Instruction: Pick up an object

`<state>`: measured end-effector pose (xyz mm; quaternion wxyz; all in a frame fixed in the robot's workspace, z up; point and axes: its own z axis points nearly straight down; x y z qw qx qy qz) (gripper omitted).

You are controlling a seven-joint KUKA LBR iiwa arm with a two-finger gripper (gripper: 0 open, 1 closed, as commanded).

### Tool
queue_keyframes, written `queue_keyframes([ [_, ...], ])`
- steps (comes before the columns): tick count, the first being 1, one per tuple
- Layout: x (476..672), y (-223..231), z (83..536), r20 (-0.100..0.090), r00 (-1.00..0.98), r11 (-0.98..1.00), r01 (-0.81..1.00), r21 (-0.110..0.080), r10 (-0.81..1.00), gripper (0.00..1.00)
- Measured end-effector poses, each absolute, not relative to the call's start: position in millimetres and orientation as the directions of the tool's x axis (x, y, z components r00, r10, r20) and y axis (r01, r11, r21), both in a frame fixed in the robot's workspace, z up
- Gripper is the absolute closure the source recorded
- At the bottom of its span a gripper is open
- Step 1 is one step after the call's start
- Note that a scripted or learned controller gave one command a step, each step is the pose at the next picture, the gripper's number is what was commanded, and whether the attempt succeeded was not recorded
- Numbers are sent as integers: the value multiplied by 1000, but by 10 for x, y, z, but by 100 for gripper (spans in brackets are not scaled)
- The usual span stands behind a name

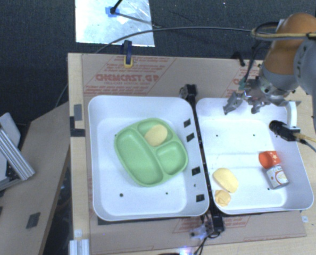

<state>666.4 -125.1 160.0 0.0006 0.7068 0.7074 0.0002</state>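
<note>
White right bin (301, 195) keeps the pickables low, yellow piece (225, 179) and orange-capped bottle (273, 170) near the front, while gripper (245, 106) hangs spread apart, grasping nothing, over the back rim, well apart from both.

My arm (312, 62) is grey, smooth and rounded along its casing, and a broad orange band (288, 44) bulges like a dome just above my wrist. A thin dark cable loops over the top of that orange part and trails away from me. Below the band my wrist narrows to a paler grey collar with darker fittings. My pincer (244, 106) is dull grey metal, two short prongs tapering to points, with small dark joints at their roots.
</note>
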Motion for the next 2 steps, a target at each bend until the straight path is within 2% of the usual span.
queue_keyframes([
  [1,6674,-1226,1216,-1,-4,4,1000,3,1000,0],
  [2,6681,-1223,1320,-1,-5,5,1000,5,1000,100],
])
